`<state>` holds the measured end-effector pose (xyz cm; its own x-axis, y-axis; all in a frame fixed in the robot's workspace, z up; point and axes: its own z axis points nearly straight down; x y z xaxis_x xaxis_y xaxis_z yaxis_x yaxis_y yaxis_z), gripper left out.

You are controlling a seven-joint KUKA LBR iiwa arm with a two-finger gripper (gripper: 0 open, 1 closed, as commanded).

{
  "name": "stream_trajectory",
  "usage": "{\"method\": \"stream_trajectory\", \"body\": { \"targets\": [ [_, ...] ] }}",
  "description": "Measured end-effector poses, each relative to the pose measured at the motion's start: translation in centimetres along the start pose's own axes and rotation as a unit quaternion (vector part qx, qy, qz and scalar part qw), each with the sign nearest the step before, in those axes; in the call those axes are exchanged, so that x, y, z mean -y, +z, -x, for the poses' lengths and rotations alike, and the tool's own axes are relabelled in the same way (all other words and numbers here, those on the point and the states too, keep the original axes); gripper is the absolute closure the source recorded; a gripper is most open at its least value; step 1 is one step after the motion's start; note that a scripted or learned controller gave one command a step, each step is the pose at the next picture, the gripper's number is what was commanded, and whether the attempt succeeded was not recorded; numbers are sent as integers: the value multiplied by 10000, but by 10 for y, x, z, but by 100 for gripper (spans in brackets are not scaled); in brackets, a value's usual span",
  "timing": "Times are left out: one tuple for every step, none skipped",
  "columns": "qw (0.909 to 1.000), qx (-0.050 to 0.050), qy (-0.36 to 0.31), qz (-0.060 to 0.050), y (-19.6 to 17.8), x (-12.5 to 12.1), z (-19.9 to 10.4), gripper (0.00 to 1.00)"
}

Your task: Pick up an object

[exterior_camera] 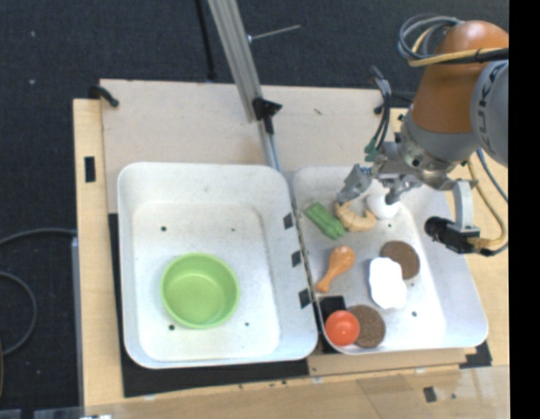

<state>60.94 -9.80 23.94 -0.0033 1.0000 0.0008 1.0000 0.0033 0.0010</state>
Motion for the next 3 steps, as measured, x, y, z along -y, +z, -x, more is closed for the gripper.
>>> {"method": "stream_trajectory", "body": {
  "targets": [
    [10000, -1, 4, 2, 0, 0, 0, 0],
    [10000, 15, 26, -26, 54, -9, 5, 0],
    [10000, 14, 25, -32, 115, -5, 14, 0]
  ]
}}
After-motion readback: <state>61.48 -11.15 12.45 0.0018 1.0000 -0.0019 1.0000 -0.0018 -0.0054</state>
